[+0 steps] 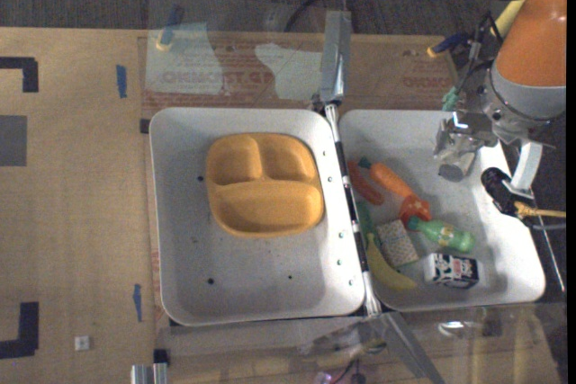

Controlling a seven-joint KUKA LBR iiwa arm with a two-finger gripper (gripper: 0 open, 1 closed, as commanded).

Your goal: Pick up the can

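A small white can with black markings lies on its side near the front edge of the right bin. My gripper hangs over the back right part of that bin, well behind the can and apart from it. The grey arm with its orange band comes in from the right above it.
Around the can lie a green bottle, a banana, a speckled square piece, a carrot and a red piece. The left bin holds a yellow divided plate. A metal divider runs between the bins.
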